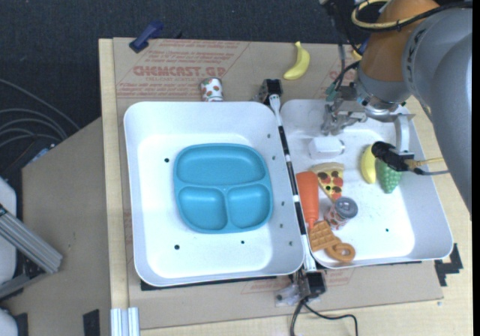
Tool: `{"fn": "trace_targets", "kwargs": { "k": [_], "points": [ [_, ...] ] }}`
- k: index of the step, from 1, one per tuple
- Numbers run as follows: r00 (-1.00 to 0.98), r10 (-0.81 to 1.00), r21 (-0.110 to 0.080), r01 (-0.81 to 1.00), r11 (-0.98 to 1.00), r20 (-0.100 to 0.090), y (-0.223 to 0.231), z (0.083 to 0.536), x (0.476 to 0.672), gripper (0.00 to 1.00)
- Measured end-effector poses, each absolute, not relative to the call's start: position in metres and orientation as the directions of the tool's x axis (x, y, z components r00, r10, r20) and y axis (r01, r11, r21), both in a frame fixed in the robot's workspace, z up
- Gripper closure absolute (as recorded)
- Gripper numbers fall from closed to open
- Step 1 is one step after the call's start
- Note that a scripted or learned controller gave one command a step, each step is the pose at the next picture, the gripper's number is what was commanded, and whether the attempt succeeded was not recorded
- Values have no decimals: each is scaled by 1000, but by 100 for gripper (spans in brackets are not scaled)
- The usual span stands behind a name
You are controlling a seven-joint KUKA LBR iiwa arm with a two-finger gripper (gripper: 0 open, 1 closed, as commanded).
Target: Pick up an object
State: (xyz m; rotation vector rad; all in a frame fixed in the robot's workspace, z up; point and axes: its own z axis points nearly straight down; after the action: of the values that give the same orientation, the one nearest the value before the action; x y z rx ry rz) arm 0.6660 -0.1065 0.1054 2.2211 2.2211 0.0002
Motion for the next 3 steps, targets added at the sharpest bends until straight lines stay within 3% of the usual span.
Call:
{"fn": "trace_targets", "kwargs": {
  "k": [1,2,3],
  "points": [
    [0,1000,0,1000,0,0,-106,105,666,0],
    [1,1000,-3,1000,-1,0,-115,84,666,0],
    [0,1000,0,1000,0,0,-115,95,667,100]
  ]
}}
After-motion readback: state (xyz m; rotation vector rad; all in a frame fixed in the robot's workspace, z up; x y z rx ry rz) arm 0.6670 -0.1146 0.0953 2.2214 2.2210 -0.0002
